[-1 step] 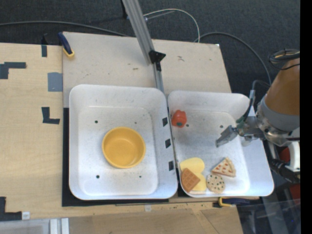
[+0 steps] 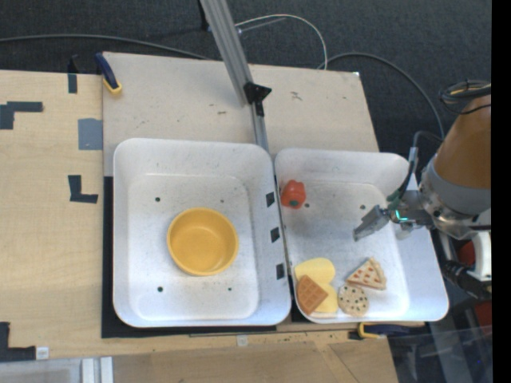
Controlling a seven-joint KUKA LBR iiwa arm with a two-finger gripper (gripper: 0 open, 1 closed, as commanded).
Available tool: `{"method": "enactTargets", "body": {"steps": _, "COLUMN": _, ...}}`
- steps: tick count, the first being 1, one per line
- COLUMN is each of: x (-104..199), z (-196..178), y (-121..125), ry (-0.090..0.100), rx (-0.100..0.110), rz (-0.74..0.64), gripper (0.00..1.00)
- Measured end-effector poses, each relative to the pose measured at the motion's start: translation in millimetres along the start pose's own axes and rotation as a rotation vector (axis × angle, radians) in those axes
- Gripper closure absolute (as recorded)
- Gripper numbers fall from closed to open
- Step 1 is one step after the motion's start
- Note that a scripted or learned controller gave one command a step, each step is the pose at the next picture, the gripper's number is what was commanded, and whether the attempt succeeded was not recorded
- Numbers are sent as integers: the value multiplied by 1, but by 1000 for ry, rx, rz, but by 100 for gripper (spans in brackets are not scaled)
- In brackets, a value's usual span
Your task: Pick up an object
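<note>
Toy foods [image 2: 339,288] cluster along the right bin's [image 2: 343,162] near edge for picking; gripper [image 2: 372,223] above, grip state unclear.

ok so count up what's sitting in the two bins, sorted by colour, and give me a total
Yellow: 2, the bowl and the cheese wedge
Red: 1, the pepper
Brown or tan: 3, the waffle, the cookie, the pizza slice
Total: 6

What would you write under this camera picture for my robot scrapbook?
Robot tool hovers over the right bin of toy food; a yellow bowl sits in the left bin.
</note>
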State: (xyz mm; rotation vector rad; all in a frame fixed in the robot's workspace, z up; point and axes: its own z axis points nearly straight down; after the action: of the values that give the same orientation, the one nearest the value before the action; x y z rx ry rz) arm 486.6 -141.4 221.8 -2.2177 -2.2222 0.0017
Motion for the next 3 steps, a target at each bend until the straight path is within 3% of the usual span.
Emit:
{"method": "enactTargets", "body": {"steps": 1, "x": 0, "z": 64, "y": 2, "ry": 1, "rx": 6, "rz": 1, "gripper": 0}}
{"method": "enactTargets", "body": {"steps": 2, "x": 0, "z": 108, "y": 1, "ry": 1, "rx": 5, "rz": 2, "gripper": 0}}
{"method": "enactTargets", "body": {"steps": 3, "x": 0, "z": 132, "y": 3, "ry": -3, "rx": -8, "rz": 2, "gripper": 0}}
